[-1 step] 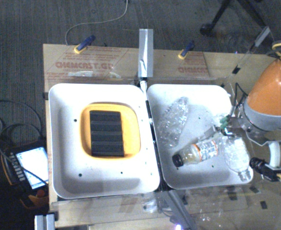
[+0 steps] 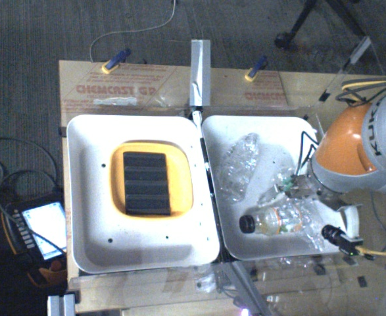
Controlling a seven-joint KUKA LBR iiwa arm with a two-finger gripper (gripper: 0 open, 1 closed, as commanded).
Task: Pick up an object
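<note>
In the right bin lie clear plastic bottles. One crumpled bottle rests toward the bin's left side. A second bottle with a black cap lies along the near wall, cap pointing left. More crumpled clear plastic sits between them. My gripper is low in this bin's right half, just above the capped bottle and against the clear plastic. The orange band of the arm rises behind it.
The left bin holds a yellow tray-like object with a black ribbed insert at its middle. A metal divider post stands at the back between the bins. Cables and a small screen lie on the floor at left.
</note>
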